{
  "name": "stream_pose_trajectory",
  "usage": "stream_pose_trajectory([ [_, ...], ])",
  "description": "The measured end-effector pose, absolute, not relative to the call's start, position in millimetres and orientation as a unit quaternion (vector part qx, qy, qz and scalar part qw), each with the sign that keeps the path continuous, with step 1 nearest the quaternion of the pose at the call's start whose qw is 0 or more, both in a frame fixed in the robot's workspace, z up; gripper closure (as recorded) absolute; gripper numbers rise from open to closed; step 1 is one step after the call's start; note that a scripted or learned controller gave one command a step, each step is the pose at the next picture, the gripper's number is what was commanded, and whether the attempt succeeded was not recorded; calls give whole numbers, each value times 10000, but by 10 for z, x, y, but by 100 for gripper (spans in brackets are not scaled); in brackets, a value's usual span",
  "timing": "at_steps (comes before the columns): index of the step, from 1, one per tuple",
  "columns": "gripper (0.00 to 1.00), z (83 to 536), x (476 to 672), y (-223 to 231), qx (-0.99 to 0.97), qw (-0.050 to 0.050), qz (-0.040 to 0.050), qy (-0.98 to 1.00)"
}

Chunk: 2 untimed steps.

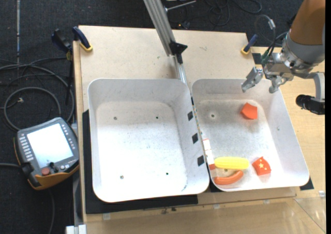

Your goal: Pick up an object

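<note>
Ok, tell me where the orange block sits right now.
The orange block lies in the right bin, toward its far side, just below the open gripper.

Bench surroundings as I see them on my feed.
A light wooden bench point(129, 54) stands on dark carpet point(36, 15). Black cables point(31, 80) trail across the floor at left, near a grey teach pendant point(46, 150). Lighting is even.

- The shallow white left bin point(103, 124) offers open floor throughout.
- In the shallow white right bin point(289, 140), an orange block point(250, 111) sits apart near the back, open floor around it.
- A yellow oblong piece point(231, 163), curved orange-red piece point(228, 177) and small red block point(261, 165) crowd the front edge.
</note>
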<state>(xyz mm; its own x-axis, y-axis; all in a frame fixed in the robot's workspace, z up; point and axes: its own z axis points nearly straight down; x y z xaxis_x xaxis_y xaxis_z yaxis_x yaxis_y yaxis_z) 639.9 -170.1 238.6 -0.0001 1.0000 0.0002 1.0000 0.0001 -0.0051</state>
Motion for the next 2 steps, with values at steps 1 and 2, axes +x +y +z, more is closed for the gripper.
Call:
stream_pose_trajectory([
  [1, 0, 1739, 6380, -1668, -7071, 28, 21, -7072],
  [2, 0, 1302, 6366, -1633, -7070, 19, 14, -7072],
])
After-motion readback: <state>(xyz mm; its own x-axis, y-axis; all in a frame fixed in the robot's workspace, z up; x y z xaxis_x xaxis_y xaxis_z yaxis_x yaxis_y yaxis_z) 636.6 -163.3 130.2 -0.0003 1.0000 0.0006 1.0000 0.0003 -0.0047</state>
